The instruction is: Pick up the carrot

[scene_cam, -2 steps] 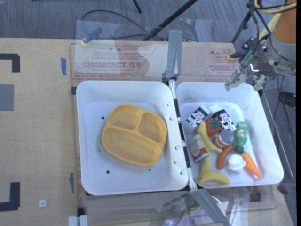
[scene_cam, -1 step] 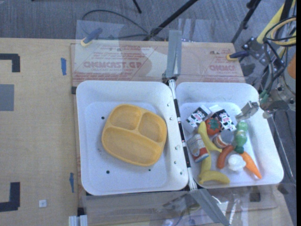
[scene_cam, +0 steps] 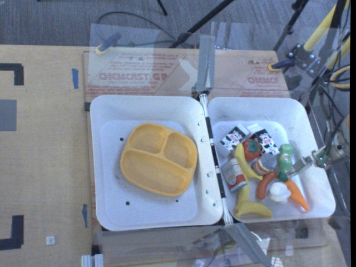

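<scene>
On the table (scene_cam: 39, 166) two white bins are set side by side, their inner rims touching along the middle. The carrot (scene_cam: 297, 196) is found in the right bin (scene_cam: 317, 204), near its front right corner, lying flat at a slant with its green top toward the bin's middle and its point toward the front rim. A white egg (scene_cam: 276, 192) is pressed against its left side, and a red sausage (scene_cam: 265, 185) lies just beyond the egg. To the carrot's right a strip of bare bin floor is left open up to the right wall; only a narrow gap is left between its point and the front rim. The rest of this bin is crowded: a banana (scene_cam: 251, 209) along the front, a can (scene_cam: 235, 175) by the inner rim, and two cartons (scene_cam: 234, 138) toward the back. What seems to be the hand (scene_cam: 303, 164) is seen low over the right rim, reaching inward, just behind the carrot's green top; whether it is spread or pressed together cannot be told, and nothing is seen to be held in it. In the left bin (scene_cam: 105, 115) a yellow plate (scene_cam: 158, 159) is laid near the middle, with bare floor all round it up to the walls.
</scene>
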Tool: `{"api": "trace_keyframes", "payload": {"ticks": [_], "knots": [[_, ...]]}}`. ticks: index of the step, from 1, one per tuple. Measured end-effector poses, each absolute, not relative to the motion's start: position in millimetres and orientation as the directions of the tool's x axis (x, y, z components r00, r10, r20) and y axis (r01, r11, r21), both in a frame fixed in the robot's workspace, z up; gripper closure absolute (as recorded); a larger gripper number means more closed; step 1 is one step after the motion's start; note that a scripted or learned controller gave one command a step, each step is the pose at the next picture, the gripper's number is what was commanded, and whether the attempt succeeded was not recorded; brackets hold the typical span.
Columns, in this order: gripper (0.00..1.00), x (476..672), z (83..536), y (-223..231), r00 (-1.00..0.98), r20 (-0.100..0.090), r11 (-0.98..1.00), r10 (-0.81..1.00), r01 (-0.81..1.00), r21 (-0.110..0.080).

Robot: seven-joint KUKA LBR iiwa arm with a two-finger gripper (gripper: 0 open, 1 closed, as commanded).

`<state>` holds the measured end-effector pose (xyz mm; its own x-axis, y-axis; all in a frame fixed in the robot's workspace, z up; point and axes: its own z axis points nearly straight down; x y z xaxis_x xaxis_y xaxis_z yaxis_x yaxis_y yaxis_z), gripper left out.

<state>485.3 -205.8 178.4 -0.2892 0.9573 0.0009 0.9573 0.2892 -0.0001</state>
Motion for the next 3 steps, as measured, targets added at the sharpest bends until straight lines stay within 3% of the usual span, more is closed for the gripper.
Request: {"api": "trace_keyframes", "payload": {"ticks": [1, 2, 3], "knots": [[0.00, 481.6, 111, -201, -0.422, -0.002, 0.422, 0.907, 0.907, 0.003], [0.00, 480.6, 217, -160, -0.410, -0.002, 0.410, 0.912, 0.912, 0.002], [0.00, 480.1, 87, -184, -0.652, -0.001, 0.652, 0.758, 0.758, 0.002]]}}
